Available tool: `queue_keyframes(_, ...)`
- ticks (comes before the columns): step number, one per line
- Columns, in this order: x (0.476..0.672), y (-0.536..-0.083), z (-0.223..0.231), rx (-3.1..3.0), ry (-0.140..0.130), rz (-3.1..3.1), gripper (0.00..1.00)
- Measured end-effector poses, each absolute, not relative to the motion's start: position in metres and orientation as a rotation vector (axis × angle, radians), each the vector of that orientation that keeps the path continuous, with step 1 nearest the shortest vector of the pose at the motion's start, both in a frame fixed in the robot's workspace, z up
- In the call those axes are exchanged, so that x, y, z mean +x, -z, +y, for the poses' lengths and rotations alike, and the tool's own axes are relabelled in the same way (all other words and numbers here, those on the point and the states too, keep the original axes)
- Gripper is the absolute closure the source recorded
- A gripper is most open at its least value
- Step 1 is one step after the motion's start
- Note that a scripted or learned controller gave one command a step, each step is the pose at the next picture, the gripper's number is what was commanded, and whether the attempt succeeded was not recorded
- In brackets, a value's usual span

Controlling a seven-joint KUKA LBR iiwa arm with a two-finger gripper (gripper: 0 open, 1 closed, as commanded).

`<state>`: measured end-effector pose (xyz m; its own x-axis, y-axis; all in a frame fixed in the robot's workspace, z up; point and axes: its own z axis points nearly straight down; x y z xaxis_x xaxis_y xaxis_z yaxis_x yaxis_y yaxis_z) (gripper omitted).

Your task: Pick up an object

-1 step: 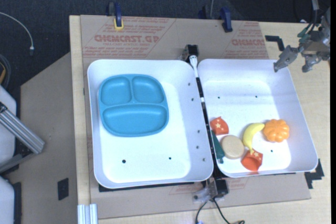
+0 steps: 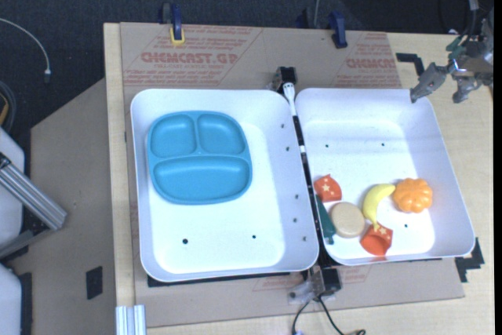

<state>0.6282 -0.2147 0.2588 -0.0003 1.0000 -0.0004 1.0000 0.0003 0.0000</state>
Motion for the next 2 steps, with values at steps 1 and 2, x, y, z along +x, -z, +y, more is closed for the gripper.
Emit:
queue_keyframes(1, 0.633, -0.213, -0.21, 2.222, 0.004, 2.227, 0.0)
queue_keyframes(2, 0.634, -0.166, -0.218, 2.225, 0.004, 2.224, 0.0)
